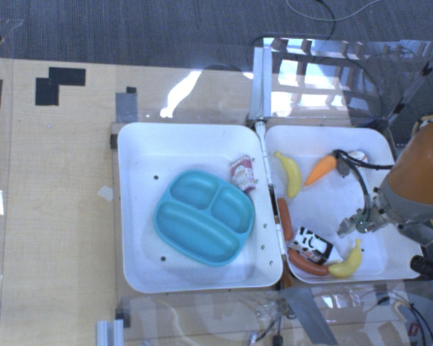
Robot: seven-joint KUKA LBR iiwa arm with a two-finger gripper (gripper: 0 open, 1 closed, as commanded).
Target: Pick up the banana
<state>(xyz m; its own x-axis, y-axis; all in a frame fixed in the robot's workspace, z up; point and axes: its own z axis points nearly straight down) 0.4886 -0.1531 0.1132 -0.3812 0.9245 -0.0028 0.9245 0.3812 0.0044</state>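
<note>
Gripper (353,225) hovers low in the right bin (379,144); whether it is parted or closed I cannot tell. One banana (348,261) lies just below it, another banana (289,173) by the divider. Approach phase: it needs to drop onto the near one.

Robot lab — wooden bench (50,215), twin white bins (137,193), loose cable (332,9) on carpet.

No readable text; illegible print on red packet (242,173) and black-and-white box (312,244).
</note>
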